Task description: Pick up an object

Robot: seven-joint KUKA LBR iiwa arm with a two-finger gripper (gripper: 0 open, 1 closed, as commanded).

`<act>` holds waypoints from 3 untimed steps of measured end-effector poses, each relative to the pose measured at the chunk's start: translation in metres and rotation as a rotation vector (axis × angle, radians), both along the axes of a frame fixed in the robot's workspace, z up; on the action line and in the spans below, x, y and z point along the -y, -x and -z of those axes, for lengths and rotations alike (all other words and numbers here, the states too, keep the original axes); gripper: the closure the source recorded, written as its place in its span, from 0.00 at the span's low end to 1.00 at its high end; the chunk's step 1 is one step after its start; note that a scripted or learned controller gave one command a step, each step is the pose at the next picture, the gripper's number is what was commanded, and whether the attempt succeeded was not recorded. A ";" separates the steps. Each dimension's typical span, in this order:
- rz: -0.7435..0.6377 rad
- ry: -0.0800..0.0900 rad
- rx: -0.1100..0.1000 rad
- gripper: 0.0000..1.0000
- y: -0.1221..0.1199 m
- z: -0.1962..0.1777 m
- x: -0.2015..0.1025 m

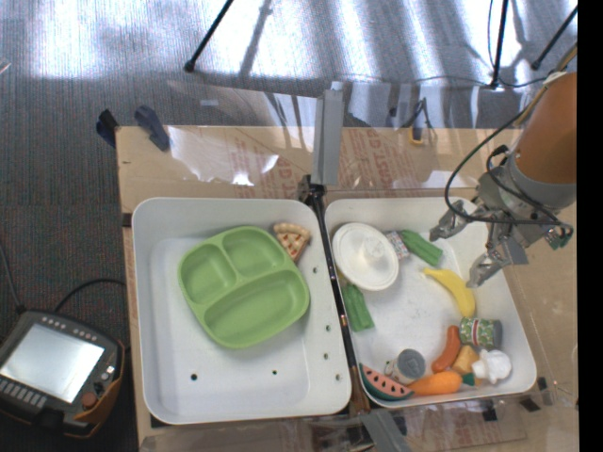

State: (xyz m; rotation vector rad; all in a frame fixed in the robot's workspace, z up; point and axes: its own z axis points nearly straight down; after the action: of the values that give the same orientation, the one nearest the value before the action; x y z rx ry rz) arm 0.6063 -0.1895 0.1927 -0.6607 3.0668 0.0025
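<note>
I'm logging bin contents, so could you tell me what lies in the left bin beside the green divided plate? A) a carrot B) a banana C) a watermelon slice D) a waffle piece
D: a waffle piece sits at the upper right corner of the green divided plate in the left bin.

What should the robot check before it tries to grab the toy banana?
1. Hand open: ok, its fingers look spread apart.
2. Hand free: ok, nothing sits between the fingers.
3. Hand near the banana: ok, it hovers just up and right of it, over the right bin.
4. Banana easy to reach: ok, it lies alone on the bin floor, apart from the white lid and the green cup.
5. Hand height above the banana: cannot tell from this slanted view.
6. Fingers lined up across the banana: cannot tell.
</note>
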 end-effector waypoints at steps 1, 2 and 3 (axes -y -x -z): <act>-0.107 -0.002 -0.008 0.00 0.004 0.109 0.005; -0.107 -0.002 0.002 1.00 0.001 0.095 0.004; -0.222 0.007 0.017 1.00 -0.042 -0.034 -0.018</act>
State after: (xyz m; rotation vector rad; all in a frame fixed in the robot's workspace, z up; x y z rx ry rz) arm 0.6487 -0.1719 0.2271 -0.9915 2.9607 -0.0125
